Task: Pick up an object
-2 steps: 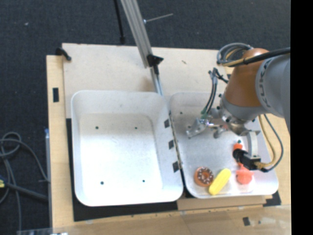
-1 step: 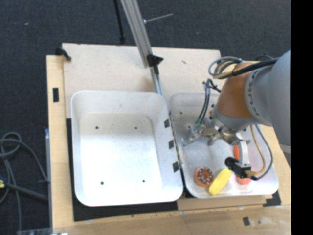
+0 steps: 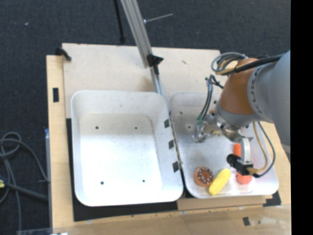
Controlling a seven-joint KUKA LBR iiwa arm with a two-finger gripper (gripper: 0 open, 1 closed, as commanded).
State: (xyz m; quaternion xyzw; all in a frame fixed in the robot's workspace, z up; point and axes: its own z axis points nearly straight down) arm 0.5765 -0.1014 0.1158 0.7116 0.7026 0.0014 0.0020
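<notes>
My gripper (image 3: 200,133) hangs low over the upper middle of the right bin (image 3: 188,106), below the orange wrist band of the arm. Nothing shows under it but the bare bin floor. Three objects lie along the bin's front edge. A round brown piece with speckles (image 3: 203,175) sits beside a yellow oblong piece (image 3: 219,181). Further right is an orange-red object (image 3: 243,177), partly hidden behind a black fitting on the arm's cable. All three lie in front of and to the right of the gripper, apart from it.
The left bin (image 3: 122,146) stands next to the right one, their rims touching. A slanted metal post (image 3: 139,28) rises behind the bins. Cables loop off the arm over the right bin's right side.
</notes>
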